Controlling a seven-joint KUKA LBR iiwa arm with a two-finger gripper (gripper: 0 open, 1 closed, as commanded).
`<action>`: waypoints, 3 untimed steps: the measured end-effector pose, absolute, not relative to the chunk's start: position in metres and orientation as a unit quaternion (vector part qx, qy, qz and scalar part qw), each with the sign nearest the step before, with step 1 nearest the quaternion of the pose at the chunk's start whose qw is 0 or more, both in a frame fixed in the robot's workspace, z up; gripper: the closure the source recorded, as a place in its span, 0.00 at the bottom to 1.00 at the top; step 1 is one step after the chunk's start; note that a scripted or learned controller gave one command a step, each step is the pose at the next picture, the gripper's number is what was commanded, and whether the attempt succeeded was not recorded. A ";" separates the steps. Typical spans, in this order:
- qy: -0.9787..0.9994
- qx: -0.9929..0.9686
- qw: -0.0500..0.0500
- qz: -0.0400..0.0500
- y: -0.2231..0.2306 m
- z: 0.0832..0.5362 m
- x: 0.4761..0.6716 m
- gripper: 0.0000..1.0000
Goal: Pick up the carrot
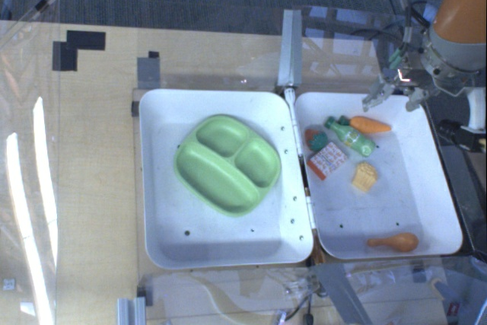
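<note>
We see the wooden bench (91, 186) spread across the view, bearing two shallow white bins side by side. The left bin (163, 240) holds a green divided plate (227, 164), tilted a little on its floor, with three compartments. The right bin (434, 194) holds the small things. The arm (460, 19) reaches in from the right, its orange band above the grey wrist, and ends over the far edge of the right bin. The gripper (394, 95) hangs there with its two fingers spread apart and nothing between them, one finger pointing toward the bin's back wall on the left, the other on the right. The carrot (370, 125) lies on the bin floor near the back, just below and a little left of the gripper, apart from the fingers, its length running left to right. Touching or just beside its left end lies a green bottle (348, 135) at a slant. Left of the bottle we find a small red thing (314, 137), and below it a red and white packet (328, 160). A yellow block (364, 177) sits right of the packet. Near the front wall lies a brown, drumstick-shaped piece (394, 242), well apart from the others.
</note>
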State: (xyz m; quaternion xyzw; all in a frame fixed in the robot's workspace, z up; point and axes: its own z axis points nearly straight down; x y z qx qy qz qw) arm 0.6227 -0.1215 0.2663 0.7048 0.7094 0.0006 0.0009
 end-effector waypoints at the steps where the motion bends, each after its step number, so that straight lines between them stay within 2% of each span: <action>1: 0.757 0.653 0.001 0.001 -0.154 0.158 0.669 0.00; 2: 0.791 0.612 -0.004 0.001 -0.195 0.087 0.670 0.00; 3: 0.792 0.610 -0.002 0.000 -0.195 0.096 0.671 1.00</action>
